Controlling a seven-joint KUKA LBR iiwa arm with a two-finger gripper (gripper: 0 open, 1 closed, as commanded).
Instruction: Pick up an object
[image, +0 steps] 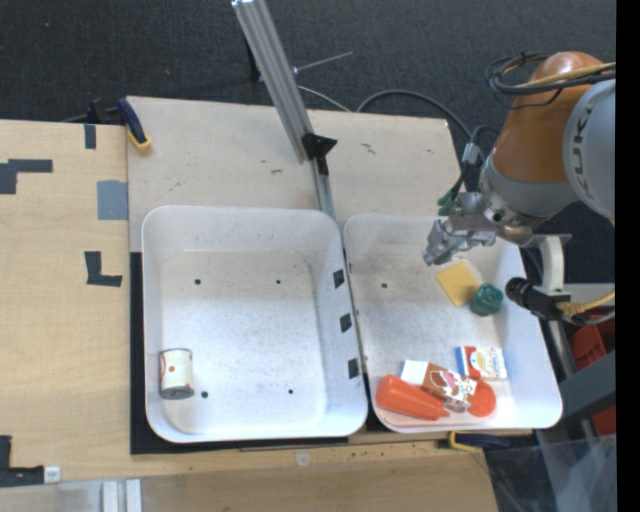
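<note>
**Gripper low over right bin, above the yellow block**

The arm (545, 140) reaches in from the right, orange band above the wrist. The gripper (441, 250) hangs over the upper part of the right bin (395, 300), tips just above and left of a yellow block (457, 283). Contact with the block cannot be told. Finger state cannot be told either; the tips are small and dark against the bin floor, and nothing is seen between them.

Right bin contents: the yellow block near the gripper; a small green round object (487, 299) touching or just beside the block's right side. Along the front edge sit an orange carrot-shaped object (410, 398), a brown-and-white packet (445, 383) against it, and a small red, white and blue box (481, 362) just behind and to the right.

Left bin (240, 240): one small can (176, 373), in the front-left corner, well apart from everything else.

A grey metal pole (283, 85) slants across the bench behind the bins.
</note>
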